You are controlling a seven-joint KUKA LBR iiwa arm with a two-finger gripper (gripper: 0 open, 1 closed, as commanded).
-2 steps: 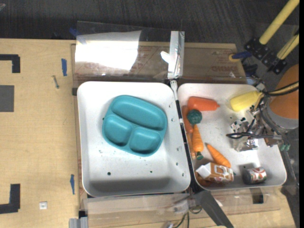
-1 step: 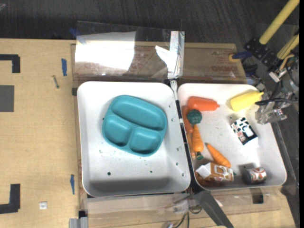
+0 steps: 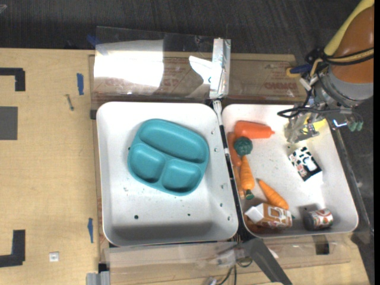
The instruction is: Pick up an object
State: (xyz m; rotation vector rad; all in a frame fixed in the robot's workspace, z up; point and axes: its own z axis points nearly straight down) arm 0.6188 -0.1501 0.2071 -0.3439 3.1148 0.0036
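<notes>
- The grey arm (image 3: 350,79), with its orange band, is being seen reaching in from the right, over the far right corner of the right bin (image 3: 348,196).
- The gripper (image 3: 296,133) is being held over the far part of that bin, pointing down; whether it is open or closed cannot be told, since it is small and blurred against the white floor.
- A black-and-white patterned card (image 3: 304,162) is being shown lying just beside the gripper, on its near side.
- An orange carrot-shaped piece (image 3: 254,129) is being shown lying across the far left part of the right bin, near the gripper and apart from it.
- A dark green round piece (image 3: 242,145) is being seen touching that orange piece on its near side.
- Two smaller orange carrots (image 3: 246,174) (image 3: 273,195) are being shown lying along the left side of the right bin, one behind the other.
- A brown-and-white packet (image 3: 270,216) and a small can (image 3: 319,218) are being seen resting by the near wall, well apart from the gripper.
- The left bin (image 3: 110,177) is being occupied by a teal divided plate (image 3: 169,156), lying flat near its middle.
- A clear plastic sheet (image 3: 154,70) is being seen standing behind the bins.
</notes>
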